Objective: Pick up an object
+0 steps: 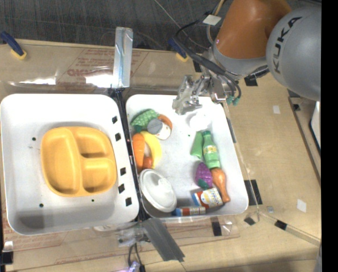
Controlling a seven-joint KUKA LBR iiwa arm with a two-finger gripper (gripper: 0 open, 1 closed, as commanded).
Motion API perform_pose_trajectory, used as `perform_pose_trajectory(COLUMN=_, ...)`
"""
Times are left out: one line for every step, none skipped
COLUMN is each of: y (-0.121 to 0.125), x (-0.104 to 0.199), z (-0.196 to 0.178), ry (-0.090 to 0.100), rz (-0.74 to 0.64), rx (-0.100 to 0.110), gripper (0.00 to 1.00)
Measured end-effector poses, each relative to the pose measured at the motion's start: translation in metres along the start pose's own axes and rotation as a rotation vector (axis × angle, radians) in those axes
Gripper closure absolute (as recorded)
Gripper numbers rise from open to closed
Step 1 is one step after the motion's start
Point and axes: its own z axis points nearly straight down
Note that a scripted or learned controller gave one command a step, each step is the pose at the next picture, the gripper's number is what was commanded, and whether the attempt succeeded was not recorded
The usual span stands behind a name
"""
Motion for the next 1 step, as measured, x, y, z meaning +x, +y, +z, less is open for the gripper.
perform_pose_trajectory(y=0.0005, x=-0.0013, z=-0.0115, ry=-0.003, rz=-0.003, rx=0.001, gripper=1.0)
